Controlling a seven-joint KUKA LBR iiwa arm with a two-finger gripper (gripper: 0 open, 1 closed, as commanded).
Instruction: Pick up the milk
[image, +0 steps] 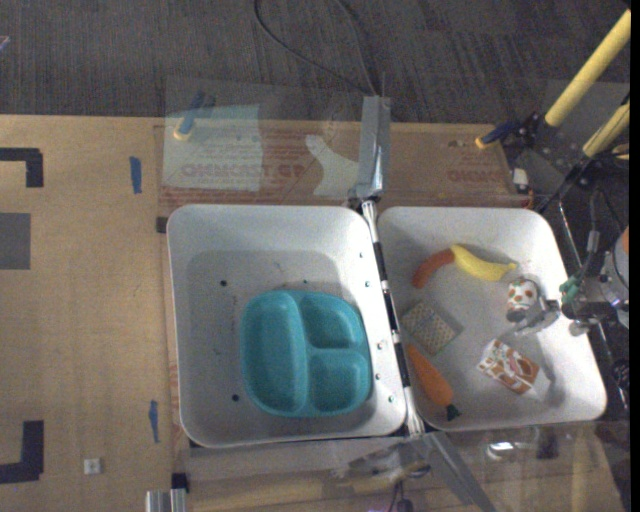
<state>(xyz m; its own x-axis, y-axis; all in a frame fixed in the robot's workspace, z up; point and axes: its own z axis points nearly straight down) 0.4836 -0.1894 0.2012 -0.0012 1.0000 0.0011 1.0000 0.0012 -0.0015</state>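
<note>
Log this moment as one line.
gripper: over right bin, near its right wall | milk: lying in right bin, apart from gripper | teal tray: in left bin

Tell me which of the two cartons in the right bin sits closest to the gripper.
The small carton right beside the gripper, above it in view. The larger carton lies apart, nearer the bin's front.

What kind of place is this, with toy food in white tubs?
Probably a robot lab's test bench, not a kitchen. Two white bins sit side by side on a wooden bench marked with tape, a robot gripper reaches in over the toy food, and cables run across the floor.
</note>
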